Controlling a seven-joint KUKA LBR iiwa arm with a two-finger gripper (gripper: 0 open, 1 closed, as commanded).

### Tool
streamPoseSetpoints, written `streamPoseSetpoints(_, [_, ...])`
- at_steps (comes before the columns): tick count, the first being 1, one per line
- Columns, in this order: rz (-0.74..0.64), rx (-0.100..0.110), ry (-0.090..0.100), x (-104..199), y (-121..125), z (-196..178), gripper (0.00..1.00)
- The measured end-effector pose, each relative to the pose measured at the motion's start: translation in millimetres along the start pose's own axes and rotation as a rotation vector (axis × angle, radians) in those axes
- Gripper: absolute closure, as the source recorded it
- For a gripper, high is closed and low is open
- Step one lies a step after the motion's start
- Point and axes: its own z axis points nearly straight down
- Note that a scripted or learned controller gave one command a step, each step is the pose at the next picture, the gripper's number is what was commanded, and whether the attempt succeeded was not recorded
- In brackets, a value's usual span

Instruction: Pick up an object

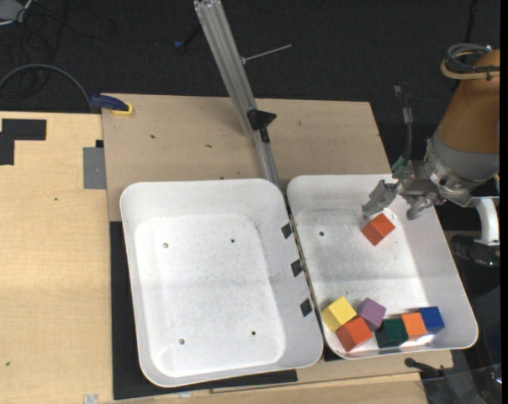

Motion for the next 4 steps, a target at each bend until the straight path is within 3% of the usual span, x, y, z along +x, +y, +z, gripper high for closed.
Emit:
streamPoseSetpoints(1, [0.0, 0.001, 0.001, -0.6, 0.0, -9.7, 1.0])
streamPoseSetpoints(2, [-0.004, -0.01, -0.003, 2.2, -69.9, -209.5, 1.0])
streamPoseSetpoints(3, [-0.01, -0.001, -0.002, 4.0, -69.1, -204.2, 0.0])
streamPoseSetpoints(4, [-0.006, -0.005, -0.001, 48.1, -97.8, -236.2, 0.0])
